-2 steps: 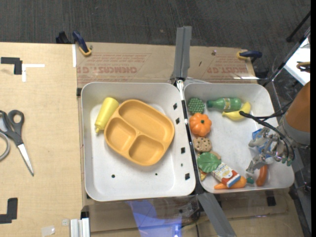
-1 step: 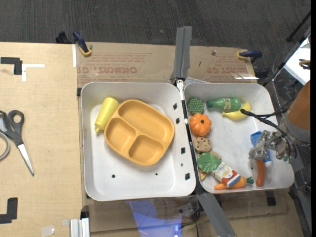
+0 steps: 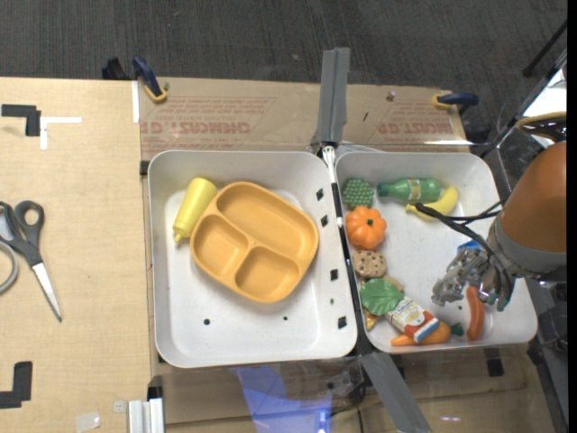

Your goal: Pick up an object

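Camera view: the gripper [image 3: 462, 282] hangs low inside the right bin [image 3: 482, 171], near its front right corner. Whether the jaws are open or closed cannot be told. A red sausage [image 3: 474, 312] lies just beside the gripper, toward that bin's front wall. An orange pumpkin [image 3: 366, 227] sits by its left wall.

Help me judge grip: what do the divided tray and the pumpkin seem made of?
The tray looks like moulded plastic, orange-yellow and matte, with smooth rounded compartment walls. The pumpkin looks like toy plastic or rubber, going by its uniform orange ribs; the view leaves that open.
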Available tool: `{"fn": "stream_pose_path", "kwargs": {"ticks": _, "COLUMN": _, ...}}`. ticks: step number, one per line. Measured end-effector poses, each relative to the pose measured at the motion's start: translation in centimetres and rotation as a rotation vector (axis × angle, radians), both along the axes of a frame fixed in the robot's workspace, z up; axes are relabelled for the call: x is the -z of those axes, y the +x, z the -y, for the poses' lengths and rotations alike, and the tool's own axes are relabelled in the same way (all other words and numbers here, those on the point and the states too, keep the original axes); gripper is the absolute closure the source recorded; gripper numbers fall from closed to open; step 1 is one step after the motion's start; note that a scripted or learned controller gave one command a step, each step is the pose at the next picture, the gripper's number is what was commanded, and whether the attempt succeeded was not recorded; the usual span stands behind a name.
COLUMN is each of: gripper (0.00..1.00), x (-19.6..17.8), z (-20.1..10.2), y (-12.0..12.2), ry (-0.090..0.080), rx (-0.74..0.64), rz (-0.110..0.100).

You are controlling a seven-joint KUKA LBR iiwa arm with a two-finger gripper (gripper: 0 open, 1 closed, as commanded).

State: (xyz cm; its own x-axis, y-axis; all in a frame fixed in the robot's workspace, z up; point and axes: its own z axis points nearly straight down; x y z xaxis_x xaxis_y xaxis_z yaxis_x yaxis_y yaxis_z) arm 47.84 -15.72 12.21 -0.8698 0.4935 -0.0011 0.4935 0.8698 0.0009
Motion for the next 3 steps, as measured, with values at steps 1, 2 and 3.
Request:
{"fn": "stream_pose_path", "kwargs": {"ticks": 1, "gripper": 0.00, "x": 0.0, "z": 0.0, "y": 0.0, "ry": 0.000, "rx": 0.001, "rz": 0.000}}
{"fn": "stream_pose_path", "kwargs": {"ticks": 2, "gripper": 0.00, "x": 2.7, "z": 1.7, "y": 0.4, "ry": -0.004, "rx": 0.016, "rz": 0.014}}
{"fn": "stream_pose_path", "kwargs": {"ticks": 3, "gripper": 1.00, "x": 1.8, "z": 1.7, "y": 0.4, "ry": -0.004, "rx": 0.012, "rz": 0.011}}
